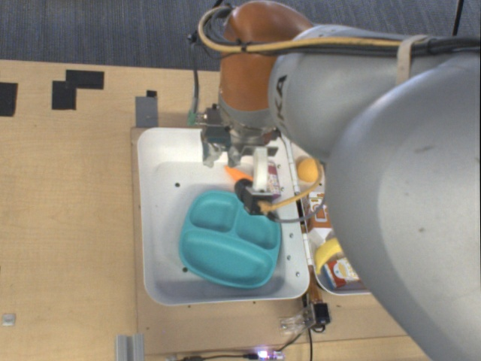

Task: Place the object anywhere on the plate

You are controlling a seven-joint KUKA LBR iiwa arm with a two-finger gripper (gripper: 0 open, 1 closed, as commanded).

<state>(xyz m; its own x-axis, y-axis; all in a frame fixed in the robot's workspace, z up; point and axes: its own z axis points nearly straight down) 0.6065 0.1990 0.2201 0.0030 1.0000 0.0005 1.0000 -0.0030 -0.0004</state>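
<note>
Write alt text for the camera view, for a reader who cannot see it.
A grey and orange robot arm reaches from the right over a white bin, its gripper close over a small orange object lying just off the far rim of a teal divided plate. A round yellow object sits further right, beside the arm.

**Layout, seen from above.** On the pale wooden worktop (68, 224) we find two shallow white plastic bins side by side. In the left bin (150, 224), the teal three-compartment plastic plate (225, 247) lies toward the front right corner. Just behind the plate, on the bin floor, lies a small orange wedge-shaped object (237, 174), under the end effector (239, 160); we cannot tell whether they touch. In the right bin (319, 279), a yellow ball (308, 170) sits at the back. A yellow rounded item (327, 253) sits beside a red-and-white packet (344, 273) at the front.
</note>
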